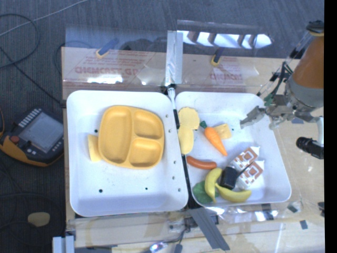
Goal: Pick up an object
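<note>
**Ana:** Beside the carrot [215, 139], which I'll use as the landmark, what would you go for?

**Ben:** The carrot itself. It lies near the middle of the right bin [274, 157], tip pointing down the view. It looks like a moulded plastic toy, so I judge it light, stiff and a bit slick. I'd take it across the thick orange end just below the green top, where the sides are closest to parallel; the tapered tip would likely squirt out.

**Ana:** And the end effector [263, 115]?

**Ben:** It hangs to the right of the carrot and a little above it in the view, over the right bin's upper right part. It carries nothing, but whether it's wide or narrow I can't tell from this angle.

**Ana:** Count the rest for me.

**Ben:** One carrot. Touching it on the right, one pale yellow wedge [223, 131], cheese perhaps. Left of it, one pale yellow piece [187, 128] against the bin's wall. Just below the carrot, one red sausage [200, 163]. Further below, two bananas [226, 190], curved, smooth and hard to pinch. One green item [200, 192] at their left. One small black block [228, 177] resting on them.

**Ana:** And the printed carton?

**Ben:** One white carton [249, 168], below right of the carrot; thin card, probably crushable. Far left of the carrot, in the left bin [79, 157], one yellow divided plate [129, 136] with three compartments. Two bins on the desk [308, 194].
</note>
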Controlling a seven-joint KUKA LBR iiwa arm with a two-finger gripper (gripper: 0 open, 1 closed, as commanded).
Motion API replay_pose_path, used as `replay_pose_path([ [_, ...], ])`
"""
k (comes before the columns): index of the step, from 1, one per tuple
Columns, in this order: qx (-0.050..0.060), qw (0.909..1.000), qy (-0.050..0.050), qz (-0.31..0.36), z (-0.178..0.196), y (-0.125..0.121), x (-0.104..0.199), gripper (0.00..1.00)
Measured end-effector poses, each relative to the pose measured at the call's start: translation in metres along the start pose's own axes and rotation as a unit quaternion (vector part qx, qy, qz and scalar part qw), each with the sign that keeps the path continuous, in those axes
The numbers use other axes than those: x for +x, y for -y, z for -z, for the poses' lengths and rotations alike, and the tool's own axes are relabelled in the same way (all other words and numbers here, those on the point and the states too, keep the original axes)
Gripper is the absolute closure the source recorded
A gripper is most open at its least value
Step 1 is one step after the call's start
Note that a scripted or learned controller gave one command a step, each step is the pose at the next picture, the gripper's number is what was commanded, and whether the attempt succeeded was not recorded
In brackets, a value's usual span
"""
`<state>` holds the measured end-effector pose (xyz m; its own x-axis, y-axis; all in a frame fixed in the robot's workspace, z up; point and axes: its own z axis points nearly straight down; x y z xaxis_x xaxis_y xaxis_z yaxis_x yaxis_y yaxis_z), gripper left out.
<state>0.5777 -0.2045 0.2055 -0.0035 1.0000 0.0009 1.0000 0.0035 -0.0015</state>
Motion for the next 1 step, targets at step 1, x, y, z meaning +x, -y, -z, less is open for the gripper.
replay_pose_path([
  [1,-0.004,0.9995,0.002,-0.031,-0.0841,-0.0338,0.0491,0.00],
])
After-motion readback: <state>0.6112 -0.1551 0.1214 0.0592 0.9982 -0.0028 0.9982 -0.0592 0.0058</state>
